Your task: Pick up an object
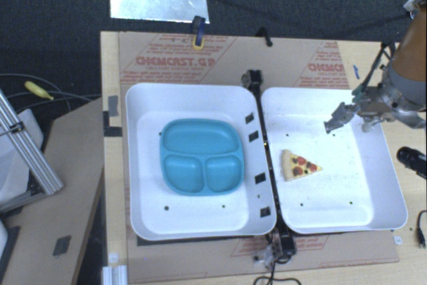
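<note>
A toy pizza slice (298,165) with red toppings lies flat in the right bin (333,200), near that bin's left wall and about halfway down it. My gripper (335,120) hangs over the far part of the same bin, up and to the right of the slice and clear of it. Nothing shows in its grasp. The arm comes in from the right edge of the view.
A blue divided tray (201,155) with three compartments sits in the middle of the left bin (143,143). A black clipped divider (261,143) runs between the two bins. Cardboard (173,57) lies under both bins.
</note>
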Robot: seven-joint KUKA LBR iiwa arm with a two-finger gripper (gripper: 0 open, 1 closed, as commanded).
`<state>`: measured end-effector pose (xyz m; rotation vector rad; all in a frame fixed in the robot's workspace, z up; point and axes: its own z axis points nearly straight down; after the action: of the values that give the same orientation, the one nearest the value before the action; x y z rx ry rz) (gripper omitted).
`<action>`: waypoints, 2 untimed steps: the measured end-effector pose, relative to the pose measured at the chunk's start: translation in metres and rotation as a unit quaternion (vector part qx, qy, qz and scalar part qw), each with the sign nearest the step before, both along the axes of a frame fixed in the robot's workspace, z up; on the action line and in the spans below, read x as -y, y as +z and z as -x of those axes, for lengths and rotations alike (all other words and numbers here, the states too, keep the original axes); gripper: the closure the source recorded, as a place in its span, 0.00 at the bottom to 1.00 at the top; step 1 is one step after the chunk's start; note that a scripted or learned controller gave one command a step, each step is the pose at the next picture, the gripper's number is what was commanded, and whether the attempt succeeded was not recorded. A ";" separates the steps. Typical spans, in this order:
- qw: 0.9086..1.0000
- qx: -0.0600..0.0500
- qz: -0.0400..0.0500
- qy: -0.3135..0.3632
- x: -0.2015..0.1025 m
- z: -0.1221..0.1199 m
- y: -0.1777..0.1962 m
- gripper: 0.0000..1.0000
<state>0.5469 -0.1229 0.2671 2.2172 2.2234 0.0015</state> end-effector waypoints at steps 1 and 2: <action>1.000 -0.009 -0.003 -0.001 -0.026 0.066 -0.149 0.00; 1.000 0.003 0.001 0.002 -0.034 -0.003 -0.183 0.00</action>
<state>0.5504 -0.0889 0.0844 2.2094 2.2231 0.0071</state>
